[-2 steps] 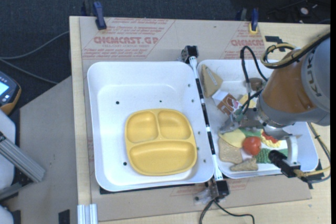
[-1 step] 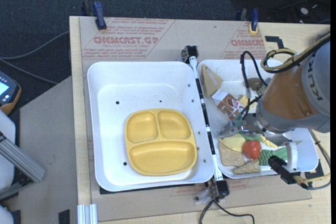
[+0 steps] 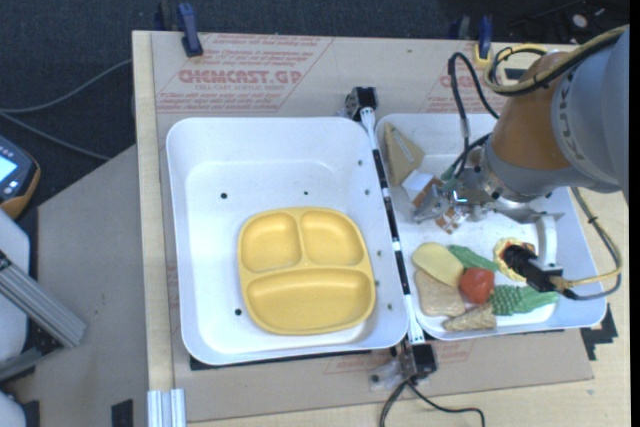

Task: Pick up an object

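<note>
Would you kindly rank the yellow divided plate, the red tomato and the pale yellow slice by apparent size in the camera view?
1. Yellow divided plate, by far the largest.
2. Pale yellow slice.
3. Red tomato, slightly smaller.

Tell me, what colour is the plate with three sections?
Yellow. The plate sits in the left bin, seen in the camera view.
</note>
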Motion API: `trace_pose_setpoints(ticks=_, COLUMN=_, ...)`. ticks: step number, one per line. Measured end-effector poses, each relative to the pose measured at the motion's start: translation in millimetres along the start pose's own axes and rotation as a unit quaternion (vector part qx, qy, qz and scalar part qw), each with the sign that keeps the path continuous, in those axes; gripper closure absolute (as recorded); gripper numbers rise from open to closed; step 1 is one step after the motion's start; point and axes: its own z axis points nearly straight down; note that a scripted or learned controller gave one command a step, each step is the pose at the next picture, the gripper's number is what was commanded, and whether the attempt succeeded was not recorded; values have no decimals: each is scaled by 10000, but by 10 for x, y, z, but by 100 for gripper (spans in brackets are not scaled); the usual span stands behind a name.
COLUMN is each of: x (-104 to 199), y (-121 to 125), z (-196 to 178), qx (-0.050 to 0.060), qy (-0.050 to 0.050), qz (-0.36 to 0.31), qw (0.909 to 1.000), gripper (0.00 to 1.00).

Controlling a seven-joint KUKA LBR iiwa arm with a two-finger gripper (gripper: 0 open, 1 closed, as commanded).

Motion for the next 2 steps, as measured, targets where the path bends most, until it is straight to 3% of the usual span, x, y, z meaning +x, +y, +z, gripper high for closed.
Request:
trace_pose_setpoints(ticks=1, x=-44, y=231, z=7, qx=20, qy=5, qz=7, qw=10000, gripper=0)
trace_pose_setpoints(ticks=2, x=-41, y=229, z=-103, qx=13, qy=4, qz=7, qw=10000, gripper=100)
